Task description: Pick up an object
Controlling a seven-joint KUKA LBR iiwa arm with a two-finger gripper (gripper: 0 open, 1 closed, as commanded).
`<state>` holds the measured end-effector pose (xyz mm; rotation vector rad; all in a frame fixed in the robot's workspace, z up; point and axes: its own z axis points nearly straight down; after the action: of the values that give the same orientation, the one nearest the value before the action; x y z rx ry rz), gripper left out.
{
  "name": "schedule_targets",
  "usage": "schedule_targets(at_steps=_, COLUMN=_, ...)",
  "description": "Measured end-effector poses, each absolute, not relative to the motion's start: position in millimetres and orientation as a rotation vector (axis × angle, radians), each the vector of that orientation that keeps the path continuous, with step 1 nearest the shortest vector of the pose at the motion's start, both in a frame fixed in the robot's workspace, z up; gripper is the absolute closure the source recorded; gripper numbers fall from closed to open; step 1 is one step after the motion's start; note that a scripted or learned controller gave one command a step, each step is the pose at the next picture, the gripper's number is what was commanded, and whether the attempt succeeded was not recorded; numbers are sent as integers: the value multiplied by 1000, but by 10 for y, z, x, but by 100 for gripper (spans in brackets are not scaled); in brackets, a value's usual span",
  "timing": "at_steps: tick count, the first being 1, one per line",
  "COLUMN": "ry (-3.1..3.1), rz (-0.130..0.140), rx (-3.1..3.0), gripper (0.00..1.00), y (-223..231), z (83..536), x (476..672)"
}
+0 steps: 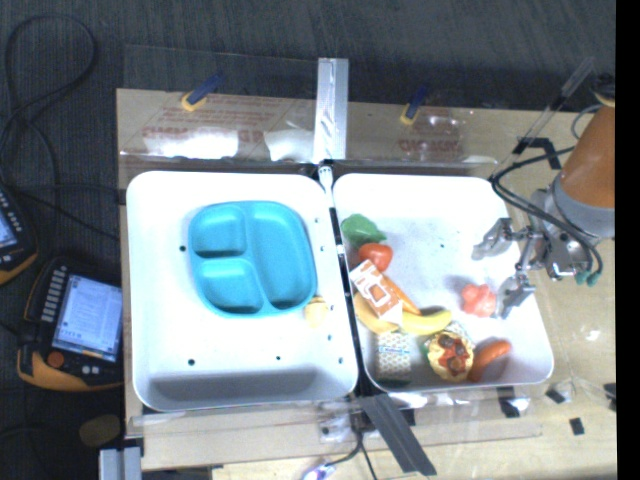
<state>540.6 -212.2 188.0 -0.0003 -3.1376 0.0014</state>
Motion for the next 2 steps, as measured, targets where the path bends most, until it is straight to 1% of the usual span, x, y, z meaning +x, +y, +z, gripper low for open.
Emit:
schedule_targets(at_steps=1, ry=-3160, rz=19, rx=-85, gripper=0, y=-1770, z=1129, x=5034)
schedule_targets(at_steps=2, ry=-3114, rz=12, rx=-481, gripper=0, y=-1168, z=1055, x=5004)
